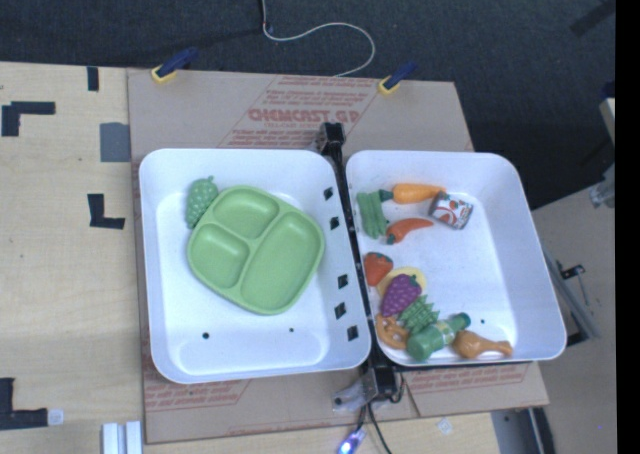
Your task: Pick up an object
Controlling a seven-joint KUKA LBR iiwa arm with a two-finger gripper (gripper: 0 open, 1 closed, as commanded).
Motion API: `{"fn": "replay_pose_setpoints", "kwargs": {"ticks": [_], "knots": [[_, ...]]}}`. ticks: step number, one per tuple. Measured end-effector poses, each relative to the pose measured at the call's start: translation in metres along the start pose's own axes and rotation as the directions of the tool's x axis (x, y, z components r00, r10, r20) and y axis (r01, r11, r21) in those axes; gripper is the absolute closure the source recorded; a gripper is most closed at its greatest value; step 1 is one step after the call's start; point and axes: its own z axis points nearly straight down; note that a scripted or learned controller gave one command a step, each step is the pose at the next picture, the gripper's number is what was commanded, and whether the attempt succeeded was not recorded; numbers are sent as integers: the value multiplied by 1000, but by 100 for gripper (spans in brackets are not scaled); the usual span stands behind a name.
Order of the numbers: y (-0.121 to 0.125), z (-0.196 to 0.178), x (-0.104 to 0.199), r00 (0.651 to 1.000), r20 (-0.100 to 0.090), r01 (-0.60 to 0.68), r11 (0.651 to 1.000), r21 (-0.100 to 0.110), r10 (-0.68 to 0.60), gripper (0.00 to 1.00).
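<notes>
2 white bins sit side by side. The left bin (160, 242) holds a green divided plate (256, 250) with green grapes (201, 199) touching its upper-left edge. Right of that plate, the right bin (510, 242) holds toy food: a carrot (416, 192), a small can (450, 210), purple grapes (399, 294). Judged from this layout, nothing is lifted; the whole pick remains. Gripper state: cannot tell.
</notes>
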Motion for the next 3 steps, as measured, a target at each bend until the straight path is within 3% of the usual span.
{"fn": "replay_pose_setpoints", "kwargs": {"ticks": [3], "knots": [[0,6,0,1000,1,0,1000,1,0,100]]}}
